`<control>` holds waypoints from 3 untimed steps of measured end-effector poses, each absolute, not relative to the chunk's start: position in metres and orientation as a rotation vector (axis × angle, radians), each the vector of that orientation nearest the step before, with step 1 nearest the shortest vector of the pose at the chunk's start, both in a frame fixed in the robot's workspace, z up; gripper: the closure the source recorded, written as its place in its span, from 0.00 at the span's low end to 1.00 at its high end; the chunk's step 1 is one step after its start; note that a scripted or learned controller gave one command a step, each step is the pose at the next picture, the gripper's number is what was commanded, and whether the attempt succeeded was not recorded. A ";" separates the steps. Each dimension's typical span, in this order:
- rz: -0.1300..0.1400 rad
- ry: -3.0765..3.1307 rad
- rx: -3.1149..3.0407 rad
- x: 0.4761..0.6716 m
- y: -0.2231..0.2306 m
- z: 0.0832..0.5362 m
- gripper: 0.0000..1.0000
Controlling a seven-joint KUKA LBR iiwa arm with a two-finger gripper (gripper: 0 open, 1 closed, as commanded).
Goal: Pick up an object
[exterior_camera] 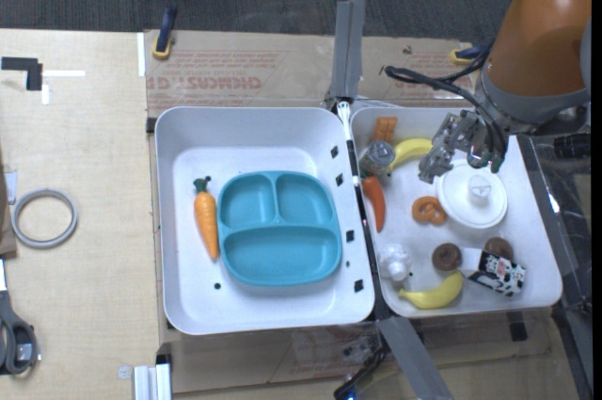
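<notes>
The right bin holds several small objects. Among them are a yellow banana near the back, a white lidded bowl, an orange pretzel-like ring and a red pepper by the left wall. A second banana, a brown donut, a cow-patterned carton and a white crumpled piece lie toward the front. My gripper hangs over the back of this bin, between the banana and the white bowl. Nothing shows between its fingers.
The left bin holds a teal divided tray and a toy carrot. An orange block and a grey can sit at the right bin's back left. A tape ring lies on the bench.
</notes>
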State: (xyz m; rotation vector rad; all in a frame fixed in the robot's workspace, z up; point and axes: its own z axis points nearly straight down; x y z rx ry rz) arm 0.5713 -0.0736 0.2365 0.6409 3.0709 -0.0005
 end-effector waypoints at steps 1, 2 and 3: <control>-0.001 3.019 0.866 0.564 -0.096 0.145 1.00; -0.001 3.014 0.876 0.586 -0.070 0.267 1.00; -0.001 3.008 0.895 0.649 -0.078 0.262 1.00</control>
